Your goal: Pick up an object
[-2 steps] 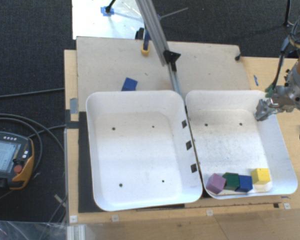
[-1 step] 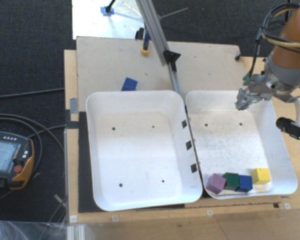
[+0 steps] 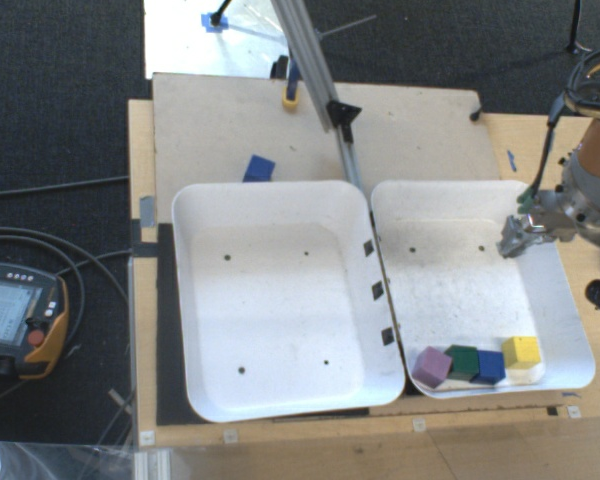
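Along the front edge of the right bin [image 3: 450,268] lie several blocks in a row: a purple block [image 3: 432,365], a green block [image 3: 463,360], a blue block [image 3: 489,367] and a yellow block [image 3: 521,352]. My gripper [image 3: 513,238] hangs over the right side of that bin, well behind the blocks and apart from them. I see nothing between its fingers.
The left bin [image 3: 280,298] stands beside the right one. A small blue piece [image 3: 259,169] lies on the board behind the left bin. A grey pole [image 3: 310,58] slants across the back. A teach pendant [image 3: 15,318] rests at the far left.
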Motion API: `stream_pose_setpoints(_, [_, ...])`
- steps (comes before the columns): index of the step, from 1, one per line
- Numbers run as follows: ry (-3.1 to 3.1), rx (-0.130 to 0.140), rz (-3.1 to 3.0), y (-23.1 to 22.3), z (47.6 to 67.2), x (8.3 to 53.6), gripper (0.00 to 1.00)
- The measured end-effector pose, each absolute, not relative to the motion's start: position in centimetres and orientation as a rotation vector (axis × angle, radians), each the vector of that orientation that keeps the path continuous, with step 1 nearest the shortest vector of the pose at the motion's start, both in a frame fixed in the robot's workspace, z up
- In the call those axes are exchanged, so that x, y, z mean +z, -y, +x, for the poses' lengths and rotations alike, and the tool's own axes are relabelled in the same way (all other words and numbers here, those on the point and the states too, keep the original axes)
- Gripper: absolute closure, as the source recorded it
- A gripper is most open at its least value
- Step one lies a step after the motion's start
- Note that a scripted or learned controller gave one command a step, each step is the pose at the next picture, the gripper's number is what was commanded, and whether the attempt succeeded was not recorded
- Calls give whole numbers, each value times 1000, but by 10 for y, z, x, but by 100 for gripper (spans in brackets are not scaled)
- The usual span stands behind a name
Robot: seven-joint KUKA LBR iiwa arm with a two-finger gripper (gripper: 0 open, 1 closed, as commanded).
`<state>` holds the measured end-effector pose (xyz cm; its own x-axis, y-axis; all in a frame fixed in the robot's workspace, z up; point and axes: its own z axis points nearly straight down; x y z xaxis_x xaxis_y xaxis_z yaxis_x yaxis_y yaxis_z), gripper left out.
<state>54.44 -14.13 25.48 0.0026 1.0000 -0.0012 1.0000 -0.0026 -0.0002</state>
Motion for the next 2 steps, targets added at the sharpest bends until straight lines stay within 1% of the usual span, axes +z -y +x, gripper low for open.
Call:
stream_pose_setpoints(1, [-2230,1,2214,112,565,222,100])
stream_pose_setpoints(2, [-2222,-8,2231,146,495,139,100])
